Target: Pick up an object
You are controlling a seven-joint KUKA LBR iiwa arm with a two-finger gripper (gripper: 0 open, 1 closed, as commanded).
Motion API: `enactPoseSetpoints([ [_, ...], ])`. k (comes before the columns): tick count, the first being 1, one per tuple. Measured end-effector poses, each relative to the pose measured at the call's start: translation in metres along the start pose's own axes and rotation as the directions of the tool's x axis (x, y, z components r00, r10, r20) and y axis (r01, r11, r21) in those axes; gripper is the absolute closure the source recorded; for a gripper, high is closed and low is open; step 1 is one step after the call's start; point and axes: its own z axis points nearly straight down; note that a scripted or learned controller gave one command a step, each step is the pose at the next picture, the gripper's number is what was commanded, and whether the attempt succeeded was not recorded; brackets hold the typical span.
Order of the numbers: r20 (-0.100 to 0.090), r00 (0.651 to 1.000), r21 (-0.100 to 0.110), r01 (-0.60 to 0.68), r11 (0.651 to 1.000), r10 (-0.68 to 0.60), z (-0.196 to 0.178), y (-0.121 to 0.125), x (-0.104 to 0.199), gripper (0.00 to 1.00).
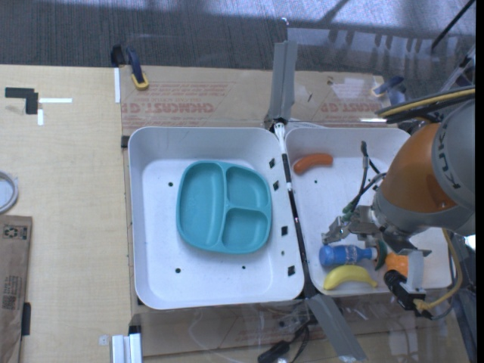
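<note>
claw [342, 233]: low in right bin, grip state unclear | blue bottle [344, 255] just beneath, likely target | banana [349, 277] beyond it | sausage [312, 162] well behind

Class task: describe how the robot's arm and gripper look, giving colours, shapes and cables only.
The arm is rounded and grey, with a broad orange band above the wrist. The gripper is a small grey metal part. Thin dark cables run along the wrist toward it.
</note>
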Motion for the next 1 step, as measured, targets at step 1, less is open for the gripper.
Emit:
enactPoseSetpoints([
  [1, 0.000, 1.000, 0.000, 0.000, 1.000, 0.000, 0.0000, 0.0000, 0.0000, 0.00],
])
